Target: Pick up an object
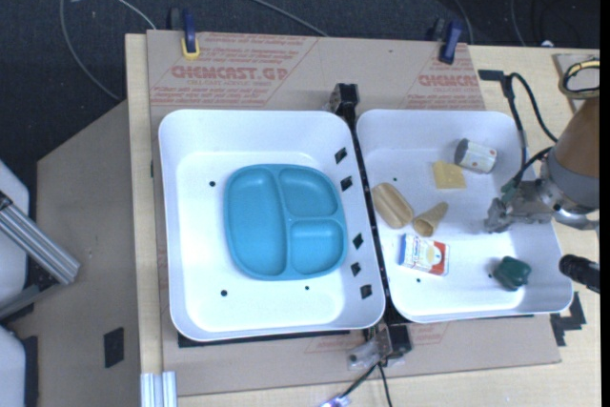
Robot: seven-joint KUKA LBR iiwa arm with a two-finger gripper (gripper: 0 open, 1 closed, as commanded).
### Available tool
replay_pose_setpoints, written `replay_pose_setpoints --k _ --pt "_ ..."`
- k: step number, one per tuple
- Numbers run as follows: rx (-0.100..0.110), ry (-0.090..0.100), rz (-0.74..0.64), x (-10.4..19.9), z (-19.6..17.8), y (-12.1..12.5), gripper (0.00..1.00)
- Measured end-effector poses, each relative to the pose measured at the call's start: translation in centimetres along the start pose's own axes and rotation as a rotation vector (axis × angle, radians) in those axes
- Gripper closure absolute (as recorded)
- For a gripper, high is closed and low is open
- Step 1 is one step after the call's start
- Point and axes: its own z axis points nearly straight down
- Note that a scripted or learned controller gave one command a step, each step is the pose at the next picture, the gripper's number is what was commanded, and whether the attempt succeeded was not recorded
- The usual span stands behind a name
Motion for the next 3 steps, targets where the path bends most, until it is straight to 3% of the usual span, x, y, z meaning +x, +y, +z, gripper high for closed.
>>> replay_pose_setpoints --k 2,3 --pt "-0.006 -0.005 -0.001 0.0 -11.5 -0.4 1.0" --pt "-0.004 -0.003 -0.001 0.0 -14.5 -0.3 1.0"
